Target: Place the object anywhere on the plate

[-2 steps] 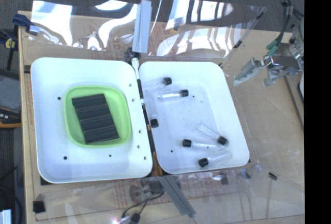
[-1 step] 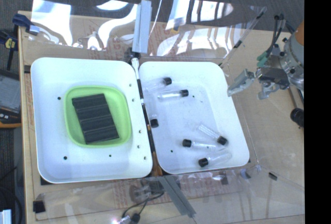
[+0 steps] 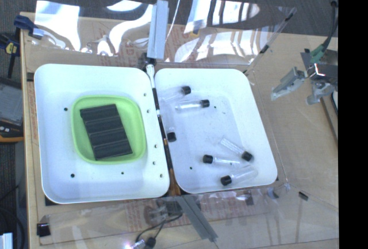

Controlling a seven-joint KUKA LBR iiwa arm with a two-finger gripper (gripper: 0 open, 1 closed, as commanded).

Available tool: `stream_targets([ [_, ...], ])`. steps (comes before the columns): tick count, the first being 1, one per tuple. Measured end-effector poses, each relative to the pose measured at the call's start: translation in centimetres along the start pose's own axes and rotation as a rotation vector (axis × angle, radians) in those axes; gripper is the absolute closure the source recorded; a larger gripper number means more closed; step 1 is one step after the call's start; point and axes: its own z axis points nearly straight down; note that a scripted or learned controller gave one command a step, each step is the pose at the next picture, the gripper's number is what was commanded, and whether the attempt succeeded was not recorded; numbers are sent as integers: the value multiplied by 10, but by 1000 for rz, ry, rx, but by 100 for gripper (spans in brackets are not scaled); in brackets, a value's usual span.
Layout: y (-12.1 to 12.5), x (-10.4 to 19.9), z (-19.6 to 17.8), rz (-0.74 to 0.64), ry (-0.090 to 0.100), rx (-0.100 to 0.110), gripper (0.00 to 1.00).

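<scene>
A square light-green plastic plate is seen in the left shallow white bin. A dark ridged rectangular block is lying on the plate, a bit tilted. In the right shallow white bin, several small clear tubes with black caps are scattered, some near the top and some near the bottom corner. One black cap is beside the wall between the bins. A grey metal gripper is seen well off to the right, over the bench; whether it is apart or together cannot be told.
</scene>
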Motion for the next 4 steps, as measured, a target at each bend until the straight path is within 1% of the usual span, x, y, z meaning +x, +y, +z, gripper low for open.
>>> stream_targets([
  [1, -4, 25, 2, 137, 0, 6, 0],
  [2, 0, 4, 1, 265, 0, 0, 0],
  [3, -6, 43, 2, 393, 0, 6, 0],
  [4, -11, 67, 109, 454, -1, 6, 0],
])
